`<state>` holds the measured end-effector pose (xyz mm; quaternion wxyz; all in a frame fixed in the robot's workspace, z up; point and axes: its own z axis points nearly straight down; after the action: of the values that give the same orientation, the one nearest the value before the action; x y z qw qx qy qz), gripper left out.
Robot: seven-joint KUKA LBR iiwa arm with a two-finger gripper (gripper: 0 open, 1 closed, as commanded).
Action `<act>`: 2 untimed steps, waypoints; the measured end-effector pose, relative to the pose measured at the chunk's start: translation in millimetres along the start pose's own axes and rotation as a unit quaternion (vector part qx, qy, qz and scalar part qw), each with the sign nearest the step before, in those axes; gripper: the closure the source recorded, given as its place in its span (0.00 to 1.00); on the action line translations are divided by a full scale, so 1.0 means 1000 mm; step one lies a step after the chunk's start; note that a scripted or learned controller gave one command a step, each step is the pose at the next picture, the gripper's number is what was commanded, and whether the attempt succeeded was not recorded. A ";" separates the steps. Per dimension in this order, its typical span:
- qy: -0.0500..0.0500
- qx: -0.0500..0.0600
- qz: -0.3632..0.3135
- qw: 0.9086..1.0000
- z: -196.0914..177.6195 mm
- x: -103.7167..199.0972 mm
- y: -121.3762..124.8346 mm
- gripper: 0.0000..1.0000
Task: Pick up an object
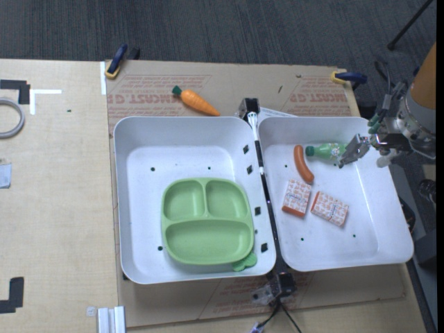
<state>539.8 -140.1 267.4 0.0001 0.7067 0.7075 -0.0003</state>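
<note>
Cut off by the right edge — most of the arm (pixel 424 96). Too small to tell: gripper (pixel 352 152) finger spacing, print on the two waffle blocks (pixel 297 198). Half hidden — green bottle (pixel 323 150) behind fingertips.

Dark grey carpet (pixel 229 19) lies beyond a pale wooden bench (pixel 55 207) topped with brown cardboard (pixel 291 92).

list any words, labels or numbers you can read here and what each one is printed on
Red print on the cardboard sheet behind the left bin, upside down in this view: too blurred to spell out.
Matching red print on the cardboard behind the right bin: also unreadable.
Faint red print on the cardboard in front of the bins: too faint to read.
Two orange and white packets: pattern, no legible text.
Green bottle: label too small to read.
</note>
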 end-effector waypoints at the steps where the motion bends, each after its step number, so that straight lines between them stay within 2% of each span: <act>1: 0.000 0.001 0.036 0.999 0.130 0.039 0.017 0.00; 2: 0.000 -0.001 -0.086 0.996 0.175 0.036 0.106 0.00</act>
<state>645.7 -104.5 92.4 0.0009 0.6434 0.7655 0.0001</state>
